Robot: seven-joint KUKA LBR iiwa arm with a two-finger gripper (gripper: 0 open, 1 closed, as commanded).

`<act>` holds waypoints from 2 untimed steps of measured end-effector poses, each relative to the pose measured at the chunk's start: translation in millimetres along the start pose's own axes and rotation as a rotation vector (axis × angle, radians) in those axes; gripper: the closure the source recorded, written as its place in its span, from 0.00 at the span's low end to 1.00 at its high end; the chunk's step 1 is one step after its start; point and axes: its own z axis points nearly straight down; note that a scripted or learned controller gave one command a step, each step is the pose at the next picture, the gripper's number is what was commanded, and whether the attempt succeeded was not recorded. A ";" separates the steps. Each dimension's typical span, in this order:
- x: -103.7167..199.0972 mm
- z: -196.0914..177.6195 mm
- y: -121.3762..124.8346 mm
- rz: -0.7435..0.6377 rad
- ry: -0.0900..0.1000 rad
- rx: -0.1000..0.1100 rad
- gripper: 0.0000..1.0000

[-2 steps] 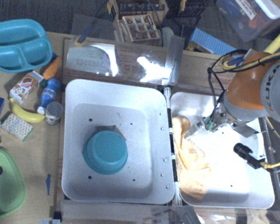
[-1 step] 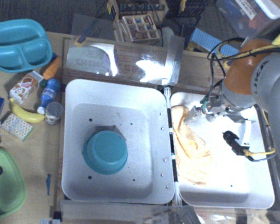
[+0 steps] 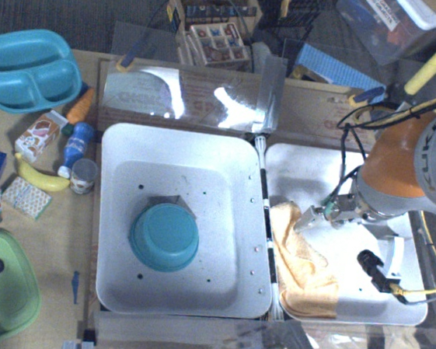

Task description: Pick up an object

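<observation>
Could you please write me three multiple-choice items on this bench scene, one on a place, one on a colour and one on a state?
1. Where does the bowl sit?
A. in the left bin
B. in the right bin
C. on the bench beside the banana

2. What colour is the cloth in the right bin?
A. blue
B. yellow-orange
C. green

3. How does the bowl rest?
A. on its side
B. upright with the opening up
C. upside down with its base up

Answers:
1 A, as it stands in the middle of the left bin.
2 B, as the crumpled fabric along that bin's left side is yellow-orange.
3 C, as its flat closed base faces the camera.
</observation>
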 end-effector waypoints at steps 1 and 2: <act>5.5 0.7 53.5 -0.024 -0.002 -0.001 0.00; 40.9 -96.5 12.9 -0.129 0.001 0.005 0.00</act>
